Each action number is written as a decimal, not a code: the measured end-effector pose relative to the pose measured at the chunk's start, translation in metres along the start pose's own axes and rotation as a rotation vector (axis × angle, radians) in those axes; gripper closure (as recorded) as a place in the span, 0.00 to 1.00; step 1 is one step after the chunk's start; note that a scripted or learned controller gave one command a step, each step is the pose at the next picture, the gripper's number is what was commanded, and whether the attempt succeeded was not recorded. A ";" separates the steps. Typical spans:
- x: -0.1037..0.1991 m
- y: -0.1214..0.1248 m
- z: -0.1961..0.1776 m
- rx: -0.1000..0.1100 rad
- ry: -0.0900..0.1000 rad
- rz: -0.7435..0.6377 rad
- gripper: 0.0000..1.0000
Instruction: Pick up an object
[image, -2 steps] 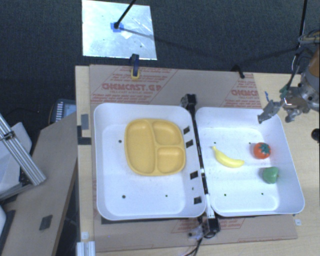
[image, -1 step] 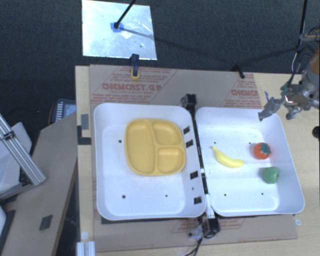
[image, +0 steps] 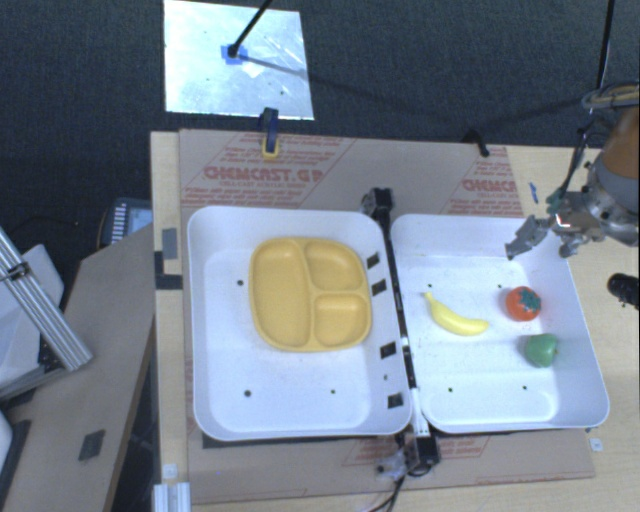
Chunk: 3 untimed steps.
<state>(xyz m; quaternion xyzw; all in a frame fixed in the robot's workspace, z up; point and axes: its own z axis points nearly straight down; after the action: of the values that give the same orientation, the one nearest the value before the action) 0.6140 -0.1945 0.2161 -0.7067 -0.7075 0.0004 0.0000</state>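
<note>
Seemingly the approach step is in hand: the gripper (image: 541, 238) hovers over the far right corner of the right bin (image: 480, 415), fingers apart and holding nothing. Below it lie a tomato (image: 521, 304), a green fruit (image: 541, 350) and a banana (image: 456, 317). Next it must descend over one and close. Both bins sit on a cardboard sheet (image: 300, 170); a yellow tray (image: 309, 293) lies in the left bin (image: 215, 400).

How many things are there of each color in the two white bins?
Yellow: 2, the divided plate and the banana
Red-orange: 1, the tomato
Green: 1, the green fruit
Total: 4
</note>
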 end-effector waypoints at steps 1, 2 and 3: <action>0.002 0.000 0.041 0.000 0.000 0.000 0.00; 0.003 -0.009 0.088 0.001 0.001 0.001 0.00; 0.002 -0.007 0.074 -0.006 -0.002 0.000 1.00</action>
<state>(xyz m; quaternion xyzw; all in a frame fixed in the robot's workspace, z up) 0.6067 -0.1924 0.1419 -0.7066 -0.7076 -0.0011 -0.0026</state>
